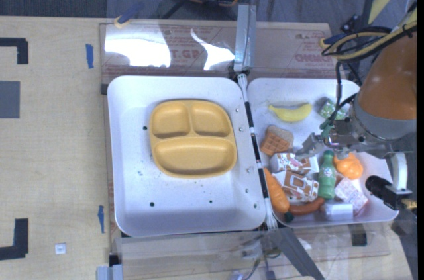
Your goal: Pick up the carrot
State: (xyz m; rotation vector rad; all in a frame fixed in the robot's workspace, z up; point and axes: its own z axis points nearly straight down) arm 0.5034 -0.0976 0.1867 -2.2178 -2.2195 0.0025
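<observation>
Carrot (277,191) lying against the left wall of the right bin (262,92), beside the sausage (306,208): I judge it light, rigid, smooth plastic, best pinched across its thick middle; gripper (323,137) state I cannot tell.

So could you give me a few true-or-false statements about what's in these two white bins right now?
1. The yellow divided plastic plate sits in the left white bin. True.
2. The orange carrot lies on that plate. False: it lies in the right white bin, at its lower left beside the divider.
3. The yellow banana lies near the right bin's far edge. True.
4. The green bottle stands in the left bin. False: it is in the right bin, among the other items.
5. The gripper is over the left bin. False: it is over the right bin, above the carrot in the picture and apart from it.
</observation>
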